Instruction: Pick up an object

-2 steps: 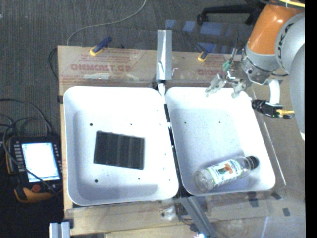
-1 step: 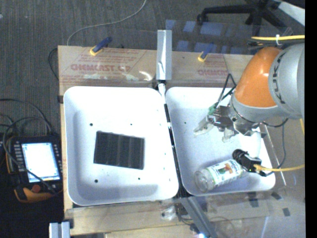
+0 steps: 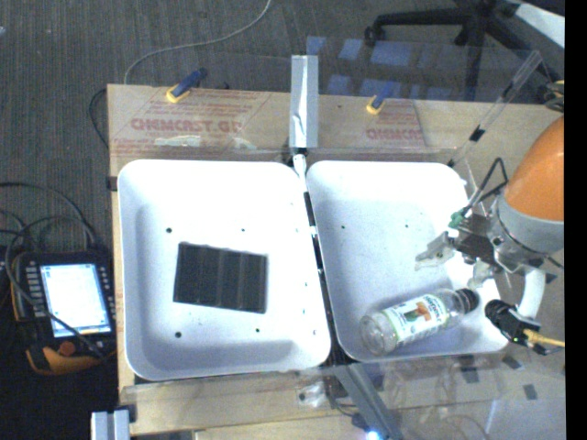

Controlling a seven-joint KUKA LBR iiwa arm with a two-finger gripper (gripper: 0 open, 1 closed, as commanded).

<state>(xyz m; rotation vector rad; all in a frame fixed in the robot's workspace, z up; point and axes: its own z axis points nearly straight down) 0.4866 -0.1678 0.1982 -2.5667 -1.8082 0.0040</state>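
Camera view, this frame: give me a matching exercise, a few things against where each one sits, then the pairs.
Things:
1. black pad
2. clear bottle
3. gripper
4. handheld screen unit

Places:
A. lying on its side near the front of the right bin
B. on the floor, off the bench's left edge
C. flat on the floor of the left bin
D. over the right bin's right side, above the bottle's cap end

Pairs: 1-C, 2-A, 3-D, 4-B

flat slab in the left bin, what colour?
Black, with faint lengthwise bands. The slab lies flat in the left bin, clearest in the camera view.
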